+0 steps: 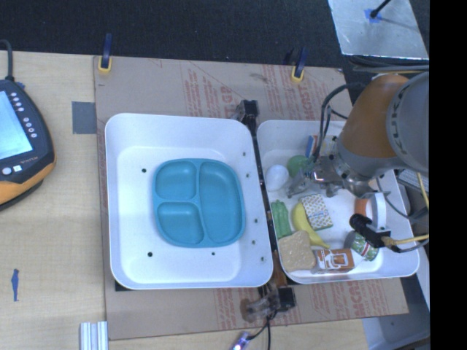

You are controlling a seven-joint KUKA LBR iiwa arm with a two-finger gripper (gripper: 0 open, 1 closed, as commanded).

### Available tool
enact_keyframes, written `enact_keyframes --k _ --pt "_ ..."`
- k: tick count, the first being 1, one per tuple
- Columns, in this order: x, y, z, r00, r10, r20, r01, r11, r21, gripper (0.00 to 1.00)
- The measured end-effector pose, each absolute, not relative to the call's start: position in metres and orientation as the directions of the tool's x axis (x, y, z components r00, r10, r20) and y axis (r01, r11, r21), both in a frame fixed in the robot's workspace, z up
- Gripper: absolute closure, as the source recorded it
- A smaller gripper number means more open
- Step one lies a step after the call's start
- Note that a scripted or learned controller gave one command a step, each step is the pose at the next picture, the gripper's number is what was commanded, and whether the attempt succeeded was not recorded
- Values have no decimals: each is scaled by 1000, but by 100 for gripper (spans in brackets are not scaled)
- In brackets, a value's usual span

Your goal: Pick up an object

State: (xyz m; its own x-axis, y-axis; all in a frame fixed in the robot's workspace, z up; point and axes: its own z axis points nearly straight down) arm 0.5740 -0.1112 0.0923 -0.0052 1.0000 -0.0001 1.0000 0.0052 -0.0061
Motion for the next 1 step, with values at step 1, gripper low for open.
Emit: enact_keyframes --k 1 --pt "629 -122 92 -3 1000 0 1000 3 -3 0"
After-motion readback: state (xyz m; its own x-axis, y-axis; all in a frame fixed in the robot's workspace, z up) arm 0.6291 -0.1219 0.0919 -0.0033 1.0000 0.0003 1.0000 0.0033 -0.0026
